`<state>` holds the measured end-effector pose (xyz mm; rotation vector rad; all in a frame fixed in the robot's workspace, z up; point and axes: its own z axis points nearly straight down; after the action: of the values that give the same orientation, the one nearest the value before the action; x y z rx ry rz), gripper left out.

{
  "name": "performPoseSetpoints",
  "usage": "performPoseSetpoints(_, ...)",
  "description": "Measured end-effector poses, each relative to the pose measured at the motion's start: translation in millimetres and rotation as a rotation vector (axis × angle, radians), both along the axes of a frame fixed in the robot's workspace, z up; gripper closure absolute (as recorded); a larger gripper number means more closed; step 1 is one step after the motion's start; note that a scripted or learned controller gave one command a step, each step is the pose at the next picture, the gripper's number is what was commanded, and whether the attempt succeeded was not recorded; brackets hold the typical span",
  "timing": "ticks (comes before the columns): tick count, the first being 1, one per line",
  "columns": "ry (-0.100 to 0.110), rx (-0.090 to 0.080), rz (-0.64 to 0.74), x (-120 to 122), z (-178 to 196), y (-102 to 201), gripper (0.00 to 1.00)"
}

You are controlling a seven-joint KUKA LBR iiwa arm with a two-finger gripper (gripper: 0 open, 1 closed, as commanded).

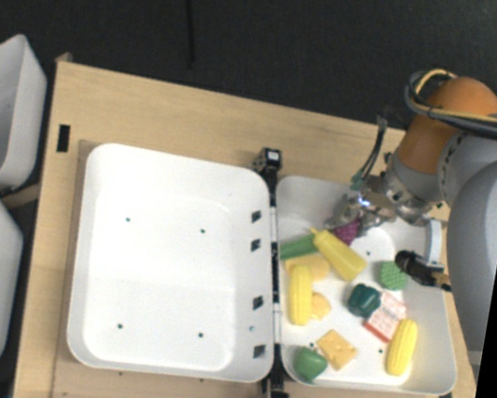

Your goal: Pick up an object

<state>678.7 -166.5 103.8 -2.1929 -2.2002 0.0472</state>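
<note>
The end effector (357, 213) hovers low over the right bin (433, 369), just above a small purple toy (347, 230) beside a yellow cob (338, 254); its grip state cannot be told. The toy looks light, stiff and slick, best pinched across its narrow middle.

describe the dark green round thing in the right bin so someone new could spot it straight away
Start at the right-hand shallow white bin, the one crowded with toy food. Near its middle, between the long yellow plastic corn cob on the left and the red-and-white flat packet on the right, sits the dark teal-green rounded plastic piece. It is the darkest green item there, stubby rather than long.
</note>
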Motion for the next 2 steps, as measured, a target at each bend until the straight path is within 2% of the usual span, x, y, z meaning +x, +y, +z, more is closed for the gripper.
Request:
performPoseSetpoints(1, -0.010, 0.000, -0.002, -3, 1, -8, 1.00)
performPoseSetpoints(2, -0.025, -0.001, -0.004, -4, 12, -2, 1.00)
